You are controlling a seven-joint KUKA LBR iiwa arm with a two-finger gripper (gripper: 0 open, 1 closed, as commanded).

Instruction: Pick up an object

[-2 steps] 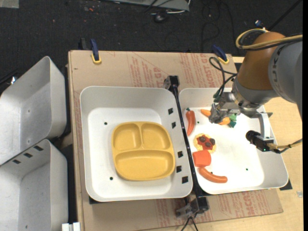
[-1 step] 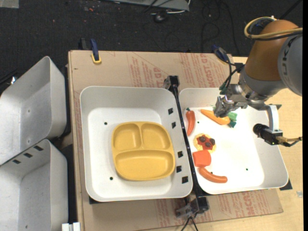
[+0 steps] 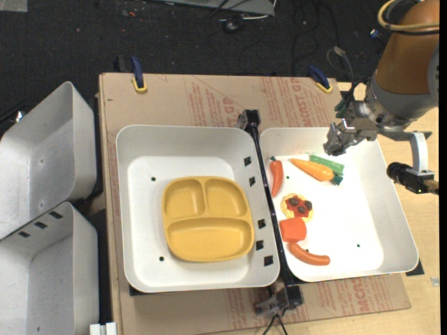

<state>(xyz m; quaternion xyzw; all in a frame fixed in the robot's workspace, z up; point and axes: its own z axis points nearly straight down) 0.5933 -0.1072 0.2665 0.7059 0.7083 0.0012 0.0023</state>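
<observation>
Orange and green mark the toy carrot [image 3: 318, 167], which lies near the far edge of the right bin [image 3: 370, 215], its green top pointing toward the bin's right side. The gripper [image 3: 338, 142] hangs just above and beside that green end, at the bin's far edge; whether it touches the carrot cannot be made out. Its dark fingertips merge into one mass from this angle, so I cannot tell how they are set, and nothing is seen held in them. The arm [image 3: 405, 54], grey with an orange band, enters from the right and is cut off by the picture's edge.

Other toys lie along the right bin's left side: a red chilli [image 3: 276, 176] against the left wall, a small pizza slice [image 3: 297, 206] nearer the middle, a red-orange block [image 3: 293, 229] below it, and a sausage [image 3: 307, 255] toward the near left corner. All lie well apart from the gripper. A yellow divided plate [image 3: 207, 218] sits in the middle of the left bin [image 3: 140, 187]. Black clips [image 3: 262, 222] run along the seam between the two bins. Two further white bins [image 3: 42, 201] stand off the bench's left edge, partly cut off.
</observation>
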